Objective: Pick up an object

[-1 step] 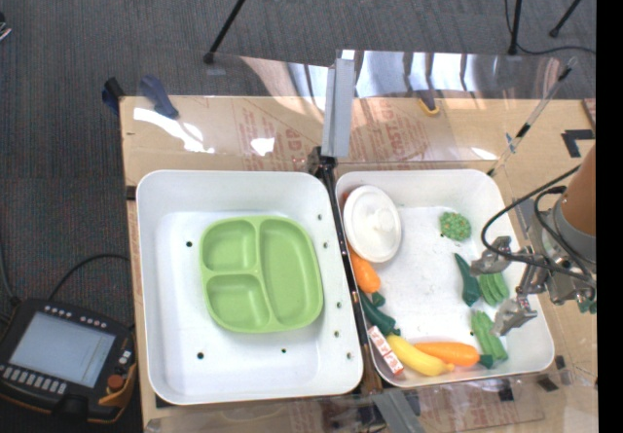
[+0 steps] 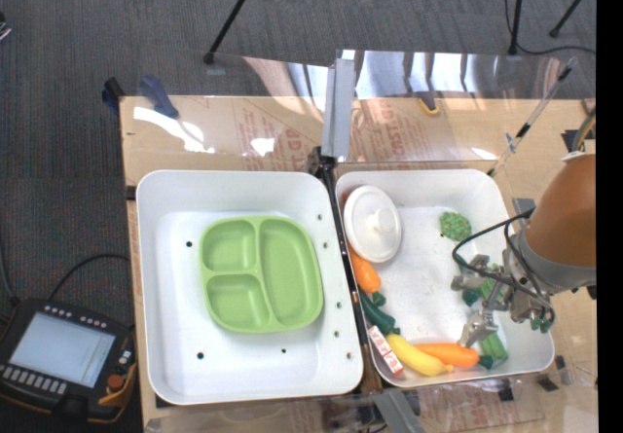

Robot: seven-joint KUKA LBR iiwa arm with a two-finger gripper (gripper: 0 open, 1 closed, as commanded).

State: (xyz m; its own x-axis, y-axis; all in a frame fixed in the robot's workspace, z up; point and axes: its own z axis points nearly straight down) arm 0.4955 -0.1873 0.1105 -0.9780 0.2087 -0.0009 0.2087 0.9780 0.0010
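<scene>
My gripper (image 2: 482, 305) hangs low over the right side of the right bin (image 2: 421, 277), with the grey wrist and orange band behind it at the right edge. Just below it lie an orange carrot (image 2: 449, 354) and a yellow banana (image 2: 416, 355) against the bin's front wall. A small green piece (image 2: 494, 347) sits beside the carrot's right end. A green broccoli floret (image 2: 454, 225) rests above and left of the gripper. A white round bowl (image 2: 374, 223) stands at the bin's left, with a second carrot (image 2: 366, 275) below it.
A dark green vegetable (image 2: 381, 315) and a small red and white box (image 2: 386, 351) lie along the right bin's left wall. The left bin (image 2: 156, 227) holds a green divided plate (image 2: 261, 273). A clear panel stands behind the bins.
</scene>
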